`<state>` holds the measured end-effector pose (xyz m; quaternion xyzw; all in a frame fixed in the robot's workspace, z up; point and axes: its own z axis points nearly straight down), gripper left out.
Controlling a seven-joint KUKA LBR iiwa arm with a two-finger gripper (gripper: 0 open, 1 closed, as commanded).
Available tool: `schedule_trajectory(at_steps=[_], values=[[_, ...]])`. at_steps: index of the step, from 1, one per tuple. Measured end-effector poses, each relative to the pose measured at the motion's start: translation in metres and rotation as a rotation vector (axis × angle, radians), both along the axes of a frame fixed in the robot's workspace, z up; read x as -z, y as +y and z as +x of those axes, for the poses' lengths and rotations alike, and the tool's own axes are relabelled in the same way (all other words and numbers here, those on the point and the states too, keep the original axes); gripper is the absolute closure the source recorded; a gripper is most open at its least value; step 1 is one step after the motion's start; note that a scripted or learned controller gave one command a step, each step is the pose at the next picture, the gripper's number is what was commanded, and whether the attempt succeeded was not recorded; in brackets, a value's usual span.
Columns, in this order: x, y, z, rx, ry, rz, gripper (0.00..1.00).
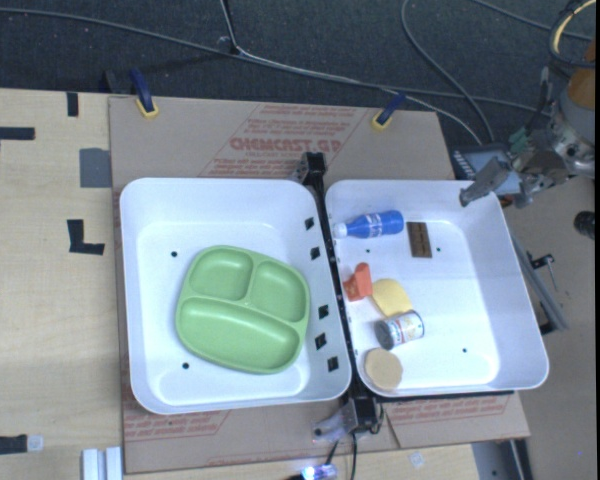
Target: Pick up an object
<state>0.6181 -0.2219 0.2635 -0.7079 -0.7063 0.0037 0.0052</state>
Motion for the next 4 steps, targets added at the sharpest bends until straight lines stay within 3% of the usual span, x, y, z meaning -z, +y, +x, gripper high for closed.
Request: schedule_trajectory(at_steps=[1,4], values=[[-0.007,0.001,0.002,-0.003,-0.012,-0.003,0.00],[0.157,0.006,-0.006,-0.005,-0.008,-0.002,0.00]])
